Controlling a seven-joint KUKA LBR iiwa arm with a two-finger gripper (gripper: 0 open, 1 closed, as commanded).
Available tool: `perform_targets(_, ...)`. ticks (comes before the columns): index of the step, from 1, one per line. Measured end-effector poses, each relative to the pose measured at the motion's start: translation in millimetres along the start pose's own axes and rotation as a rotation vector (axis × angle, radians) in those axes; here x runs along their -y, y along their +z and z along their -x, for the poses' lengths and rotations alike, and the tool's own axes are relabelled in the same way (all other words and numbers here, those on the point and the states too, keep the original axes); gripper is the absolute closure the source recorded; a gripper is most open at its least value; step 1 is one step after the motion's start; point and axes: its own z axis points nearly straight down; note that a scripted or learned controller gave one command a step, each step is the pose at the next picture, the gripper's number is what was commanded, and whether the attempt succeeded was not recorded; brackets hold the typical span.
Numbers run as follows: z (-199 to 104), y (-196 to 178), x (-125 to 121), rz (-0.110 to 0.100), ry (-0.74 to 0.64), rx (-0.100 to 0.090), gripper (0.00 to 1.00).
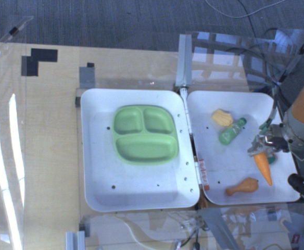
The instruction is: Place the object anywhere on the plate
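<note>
1. The surface is pale wood and carries two shallow white bins set side by side, their inner rims touching along a narrow seam.
2. The left bin holds the green plate, a rounded tray with three compartments: two small ones at the far side, one wide one at the near side. The plate lies flat, a little toward the far half of the bin, with bare white floor on every side of it and the widest open strip along the near rim.
3. The right bin holds four things. A yellow piece lies toward the far side, just beside a green bottle that lies on its side at a slant.
4. An orange carrot lies near the bin's right rim, its narrow tip pointing to the near edge. A tan drumstick-shaped toy lies close to the near rim, apart from the carrot.
5. The gripper reaches in over the right rim and stands at the carrot's thick top end. Whether it is clenched on the carrot or released, I cannot tell: the metal parts there are too small and cluttered.
6. The middle of the right bin's floor is bare white.
</note>
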Motion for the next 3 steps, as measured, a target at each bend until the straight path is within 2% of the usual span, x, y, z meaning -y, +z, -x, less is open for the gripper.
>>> perform_targets(1, -63, -7, -36, -0.002, -0.087, -0.001, 1.0)
perform_targets(2, -149, 22, -64, -0.004, -0.041, -0.001, 1.0)
perform_targets(3, -254, 22, -105, -0.001, -0.348, -0.002, 1.0)
